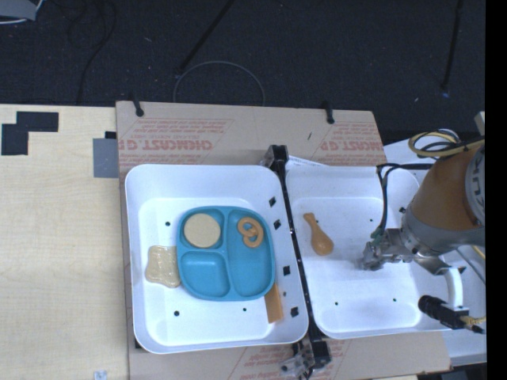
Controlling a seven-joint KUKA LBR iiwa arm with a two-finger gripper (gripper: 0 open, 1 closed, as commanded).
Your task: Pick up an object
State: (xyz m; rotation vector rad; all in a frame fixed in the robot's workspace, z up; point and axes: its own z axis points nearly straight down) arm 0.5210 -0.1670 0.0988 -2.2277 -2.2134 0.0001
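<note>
Wooden spoon [318, 234] lies in right bin [348, 327] (jaws [374, 256] nearby, state unclear).

Two bins side by side. Left bin [150, 182] holds divided tray [226, 279]; round cracker [201, 230] and pretzel [251, 233] in tray's rear compartments. Biscuit [163, 266] touching tray's left edge. Stick [273, 304] at tray's front right corner. Right bin [348, 182] holds spoon [318, 234], gripper [374, 258] to its right.

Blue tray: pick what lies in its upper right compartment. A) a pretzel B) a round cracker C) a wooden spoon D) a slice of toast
A: the pretzel lies in the upper right compartment of the blue tray, while the round cracker fills the upper left one.
</note>
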